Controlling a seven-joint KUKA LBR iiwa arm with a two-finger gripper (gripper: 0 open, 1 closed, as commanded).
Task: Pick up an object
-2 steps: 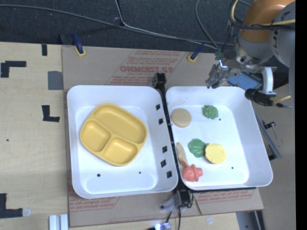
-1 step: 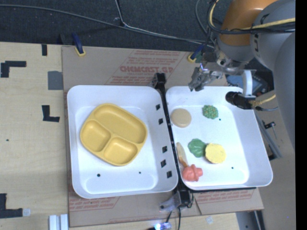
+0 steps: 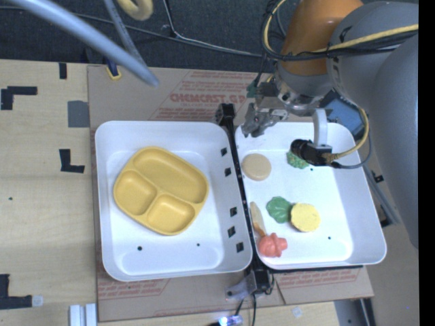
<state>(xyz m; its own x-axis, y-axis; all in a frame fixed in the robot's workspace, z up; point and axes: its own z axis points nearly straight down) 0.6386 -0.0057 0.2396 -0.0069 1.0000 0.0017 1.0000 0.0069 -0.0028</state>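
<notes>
My gripper [image 3: 259, 123] hangs over the far left corner of the right bin [image 3: 353, 246], just above and apart from a round tan disc [image 3: 257, 167]. Nothing shows in its grasp. Further objects lie in this bin: a small green piece [image 3: 296, 160] partly hidden by a black fitting on the arm's cable, a green leafy lump [image 3: 278, 208], a yellow round piece [image 3: 305, 217], a tan stick [image 3: 257, 219] along the left wall, and a red lump [image 3: 272, 245] near the front.
The left bin [image 3: 115, 257] holds a yellow divided plate [image 3: 160, 189]. A black divider [image 3: 234, 182] runs between the bins. The arm's grey body and orange band [image 3: 319, 19] cover the far right side. A grey bar [image 3: 75, 26] crosses the top left.
</notes>
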